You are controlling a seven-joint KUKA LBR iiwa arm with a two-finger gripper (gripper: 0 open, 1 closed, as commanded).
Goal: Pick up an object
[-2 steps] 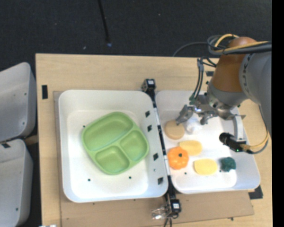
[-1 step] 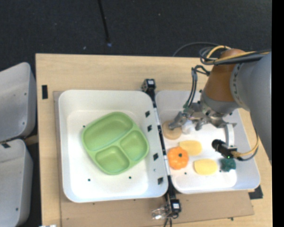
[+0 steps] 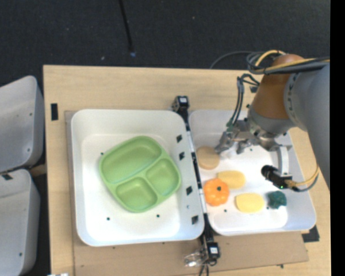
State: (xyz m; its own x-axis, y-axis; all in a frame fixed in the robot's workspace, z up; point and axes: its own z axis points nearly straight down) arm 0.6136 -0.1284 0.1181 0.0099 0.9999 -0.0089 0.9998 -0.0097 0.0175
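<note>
Gripper [image 3: 234, 142] hung low in the right bin [image 3: 303, 211], pointing toward the tan round piece [image 3: 207, 158] just beside it; how wide it stood could not be told, and nothing showed in its grasp. Below lay a pale yellow piece [image 3: 231, 179], an orange pumpkin [image 3: 216, 192], a yellow piece [image 3: 249, 202] and a teal lump [image 3: 276, 199]. A clean pick would probably mean centring squarely over one item, clear of the divider. From the right, the arm [image 3: 282, 99] bent steeply down at the wrist. The green tray [image 3: 140, 173] sat in the left bin [image 3: 92, 223].

Dark speckled carpet floor [image 3: 161, 22] beyond the far edge; black cable [image 3: 124, 17] trails across it. Pale wooden bench top [image 3: 132, 85]. Two white panels [image 3: 11, 131] at left. Even lighting.
</note>
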